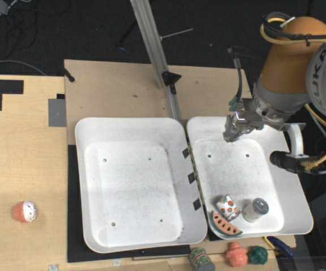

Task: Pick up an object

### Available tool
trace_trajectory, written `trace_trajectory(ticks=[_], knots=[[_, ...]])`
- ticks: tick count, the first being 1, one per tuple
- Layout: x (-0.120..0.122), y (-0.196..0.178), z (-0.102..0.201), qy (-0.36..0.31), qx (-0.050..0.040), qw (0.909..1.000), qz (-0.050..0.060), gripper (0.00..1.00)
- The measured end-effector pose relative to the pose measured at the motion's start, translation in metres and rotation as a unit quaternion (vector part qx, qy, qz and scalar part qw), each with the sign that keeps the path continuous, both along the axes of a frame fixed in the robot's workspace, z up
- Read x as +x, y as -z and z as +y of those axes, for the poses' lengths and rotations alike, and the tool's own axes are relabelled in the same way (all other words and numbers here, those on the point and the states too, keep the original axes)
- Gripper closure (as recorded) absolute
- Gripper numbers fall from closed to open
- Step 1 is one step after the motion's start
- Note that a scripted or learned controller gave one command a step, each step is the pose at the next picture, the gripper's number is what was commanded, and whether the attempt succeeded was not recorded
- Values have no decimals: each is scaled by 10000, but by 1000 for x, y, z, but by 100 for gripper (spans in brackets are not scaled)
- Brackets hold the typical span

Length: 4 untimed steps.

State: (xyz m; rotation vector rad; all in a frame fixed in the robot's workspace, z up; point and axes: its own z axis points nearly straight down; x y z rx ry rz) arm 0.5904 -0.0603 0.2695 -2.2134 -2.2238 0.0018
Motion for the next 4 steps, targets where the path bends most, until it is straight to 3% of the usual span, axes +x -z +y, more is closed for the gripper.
trace_trajectory(ticks=[1,3,4], knots=[[5,21,47,7,0,10000,10,100],[10,21,151,1,-4,10000,-6,100],[10,21,149,14,-14,10000,-4,0]])
